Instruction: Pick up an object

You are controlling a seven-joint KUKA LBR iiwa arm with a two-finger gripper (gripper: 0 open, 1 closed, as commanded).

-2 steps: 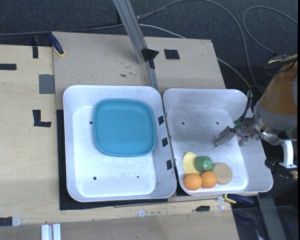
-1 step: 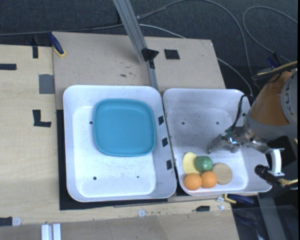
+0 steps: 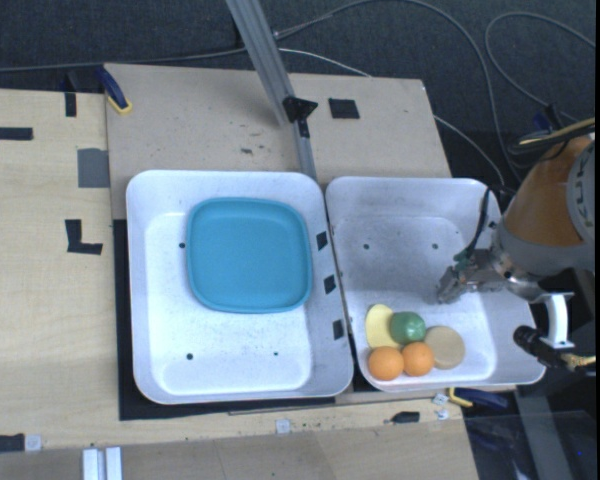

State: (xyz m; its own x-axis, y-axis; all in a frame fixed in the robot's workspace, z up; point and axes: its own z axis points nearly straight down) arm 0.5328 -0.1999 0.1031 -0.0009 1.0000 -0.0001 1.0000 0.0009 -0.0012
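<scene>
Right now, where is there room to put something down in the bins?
Right bin: bare floor behind the gripper. Its front is crowded with balls. Left bin: a bare strip in front of the blue plate.

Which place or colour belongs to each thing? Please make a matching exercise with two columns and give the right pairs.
Things:
1. blue plate
2. green ball
3. gripper
4. beige disc

Descriptions:
A. above the fruit pile, in the right bin
B. lies alone in the left bin
C. rightmost in the pile
D. between the yellow fruit and the disc

Pairs: 1-B, 2-D, 3-A, 4-C
</scene>
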